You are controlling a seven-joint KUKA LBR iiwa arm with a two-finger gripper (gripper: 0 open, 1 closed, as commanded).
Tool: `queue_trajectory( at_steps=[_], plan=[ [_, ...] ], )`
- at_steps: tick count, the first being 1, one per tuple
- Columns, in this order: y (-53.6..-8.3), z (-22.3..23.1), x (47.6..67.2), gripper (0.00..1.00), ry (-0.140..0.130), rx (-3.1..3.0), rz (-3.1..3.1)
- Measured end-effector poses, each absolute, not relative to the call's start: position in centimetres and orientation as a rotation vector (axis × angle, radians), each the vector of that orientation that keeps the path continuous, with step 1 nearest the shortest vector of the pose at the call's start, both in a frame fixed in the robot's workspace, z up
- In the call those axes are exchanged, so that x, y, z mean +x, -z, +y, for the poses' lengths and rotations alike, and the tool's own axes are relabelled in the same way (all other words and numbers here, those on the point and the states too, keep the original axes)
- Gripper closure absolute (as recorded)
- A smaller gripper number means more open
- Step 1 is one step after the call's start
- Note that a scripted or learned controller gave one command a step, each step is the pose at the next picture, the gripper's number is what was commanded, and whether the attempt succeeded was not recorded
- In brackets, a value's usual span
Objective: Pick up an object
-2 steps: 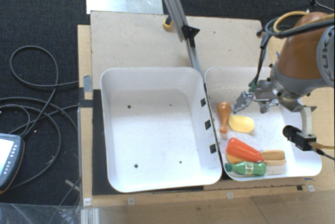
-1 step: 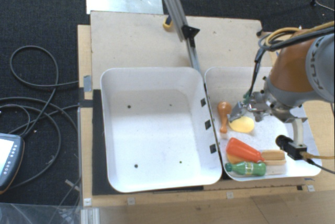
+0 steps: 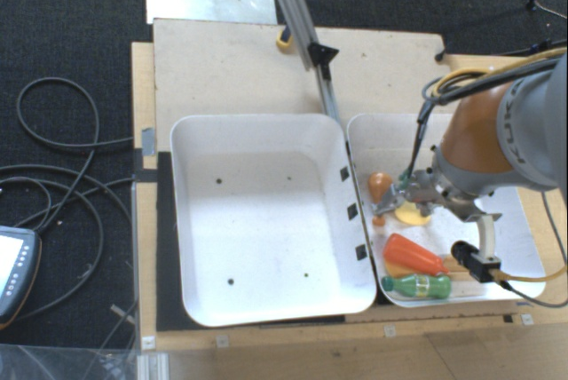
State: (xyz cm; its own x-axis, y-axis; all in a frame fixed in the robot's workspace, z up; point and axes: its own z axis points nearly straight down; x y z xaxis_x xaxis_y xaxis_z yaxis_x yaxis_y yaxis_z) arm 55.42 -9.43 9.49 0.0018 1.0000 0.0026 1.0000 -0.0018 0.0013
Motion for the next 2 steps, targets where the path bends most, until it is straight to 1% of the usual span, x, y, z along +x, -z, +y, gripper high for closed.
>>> queue_trajectory(
  at_steps=[1, 2],
  plan=[
    [-10.8, -9.5, 55.6, 1.00, 0.008, -2.226, -2.222],
    [-17.0, -9.7, 56.4, 1.00, 0.007, -2.220, -2.232]
  ],
)
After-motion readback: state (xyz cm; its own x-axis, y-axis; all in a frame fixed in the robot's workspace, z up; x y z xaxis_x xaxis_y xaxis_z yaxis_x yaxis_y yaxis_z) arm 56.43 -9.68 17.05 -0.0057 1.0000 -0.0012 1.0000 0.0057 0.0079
